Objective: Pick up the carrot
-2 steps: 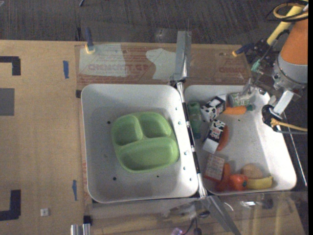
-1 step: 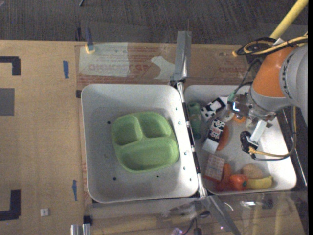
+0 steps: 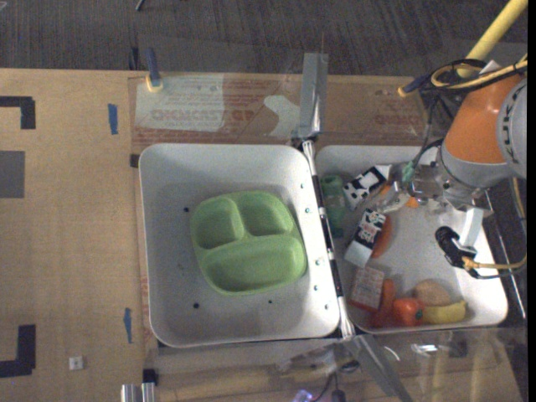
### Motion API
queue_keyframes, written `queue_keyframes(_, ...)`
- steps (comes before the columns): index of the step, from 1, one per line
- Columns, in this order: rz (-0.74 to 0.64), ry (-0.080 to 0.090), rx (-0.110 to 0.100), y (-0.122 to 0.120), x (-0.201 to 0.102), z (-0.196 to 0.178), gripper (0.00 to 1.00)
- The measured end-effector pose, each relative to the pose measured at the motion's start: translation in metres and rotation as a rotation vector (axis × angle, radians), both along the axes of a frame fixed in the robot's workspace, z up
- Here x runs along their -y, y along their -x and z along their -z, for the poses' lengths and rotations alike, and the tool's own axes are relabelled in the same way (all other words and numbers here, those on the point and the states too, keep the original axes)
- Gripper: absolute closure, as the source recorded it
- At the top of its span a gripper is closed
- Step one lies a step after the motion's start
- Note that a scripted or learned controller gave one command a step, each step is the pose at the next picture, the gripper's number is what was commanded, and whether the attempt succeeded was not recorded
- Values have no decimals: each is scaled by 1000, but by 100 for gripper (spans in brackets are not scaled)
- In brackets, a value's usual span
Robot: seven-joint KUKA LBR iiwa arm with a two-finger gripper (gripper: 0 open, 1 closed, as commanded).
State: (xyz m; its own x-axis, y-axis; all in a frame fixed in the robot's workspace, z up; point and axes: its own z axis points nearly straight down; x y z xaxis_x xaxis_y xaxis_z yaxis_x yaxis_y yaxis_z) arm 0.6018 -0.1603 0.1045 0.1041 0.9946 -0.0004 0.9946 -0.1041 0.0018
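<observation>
Gripper (image 3: 400, 195): metallic, over right bin (image 3: 494, 308), finger state cannot be told. Carrot (image 3: 382, 238), slim, smooth, orange, lies just below it beside a black-and-white carton (image 3: 367, 233). Green moulded three-compartment plate (image 3: 248, 243) in left bin (image 3: 159, 224). Arm (image 3: 481, 132) enters from right, wrist bent downward.

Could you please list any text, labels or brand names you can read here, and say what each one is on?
Nothing reads with certainty.
Taped sheet behind the left bin: reddish lettering, too blurred.
Black-and-white carton: print too small.
Red-labelled packet: print too small.
</observation>
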Motion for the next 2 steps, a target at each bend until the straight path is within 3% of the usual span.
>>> queue_keyframes(1,3,1,3,-1,1,-11,100)
queue_keyframes(2,5,1,6,-1,2,-21,100)
